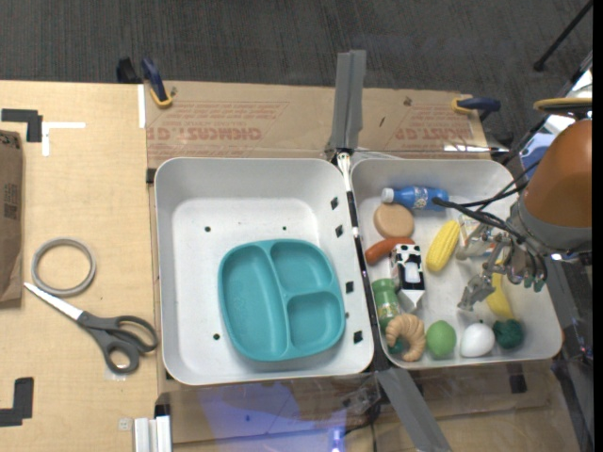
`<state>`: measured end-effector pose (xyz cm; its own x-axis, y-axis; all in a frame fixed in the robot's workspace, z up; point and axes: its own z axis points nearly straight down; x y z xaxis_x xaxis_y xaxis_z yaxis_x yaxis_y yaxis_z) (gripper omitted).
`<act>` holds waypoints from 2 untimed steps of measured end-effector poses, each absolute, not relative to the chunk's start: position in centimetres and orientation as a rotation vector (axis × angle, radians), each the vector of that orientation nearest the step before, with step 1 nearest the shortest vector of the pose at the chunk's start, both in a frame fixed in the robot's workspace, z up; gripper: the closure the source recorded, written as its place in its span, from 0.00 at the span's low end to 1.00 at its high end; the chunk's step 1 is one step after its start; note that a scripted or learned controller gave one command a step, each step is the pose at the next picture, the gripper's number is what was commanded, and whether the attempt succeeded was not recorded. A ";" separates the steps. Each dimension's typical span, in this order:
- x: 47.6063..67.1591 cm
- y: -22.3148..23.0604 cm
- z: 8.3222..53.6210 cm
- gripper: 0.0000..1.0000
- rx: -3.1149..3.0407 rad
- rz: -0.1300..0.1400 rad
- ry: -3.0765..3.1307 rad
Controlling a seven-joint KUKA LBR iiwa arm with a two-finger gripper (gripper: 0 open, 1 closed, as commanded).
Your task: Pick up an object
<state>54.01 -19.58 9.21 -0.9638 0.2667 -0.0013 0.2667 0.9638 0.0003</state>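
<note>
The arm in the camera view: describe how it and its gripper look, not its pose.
The arm shows a rounded orange band above a grey wrist section. Thin black cables run from it across the right bin. The gripper is bare silvery metal with slim fingers and small exposed wires and fittings.
</note>
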 end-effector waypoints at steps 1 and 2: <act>50.2 -19.1 9.2 0.00 0.723 0.000 3.057; 50.3 -19.1 10.2 1.00 0.717 -0.002 3.054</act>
<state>50.32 -19.07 10.15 -0.8954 0.4452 -0.0044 0.4452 0.8954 0.0000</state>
